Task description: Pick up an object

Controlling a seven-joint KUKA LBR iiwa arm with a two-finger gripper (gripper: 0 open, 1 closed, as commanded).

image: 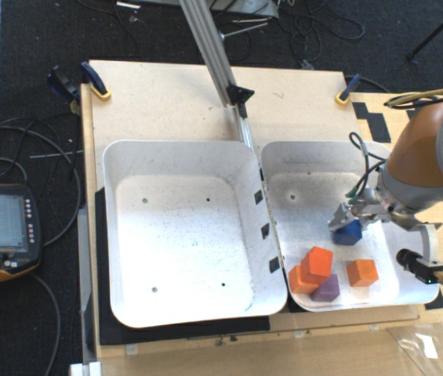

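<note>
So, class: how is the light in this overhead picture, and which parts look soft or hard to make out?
Camera view: light is even and soft, with the two white bins bright but not glaring; the blocks cast only faint shadows; the gripper over the blue block looks slightly blurred, so its fingers are hard to read; the dark floor loses detail.

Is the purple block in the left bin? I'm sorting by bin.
No, the purple block lies in the right bin, beside orange blocks.
</note>
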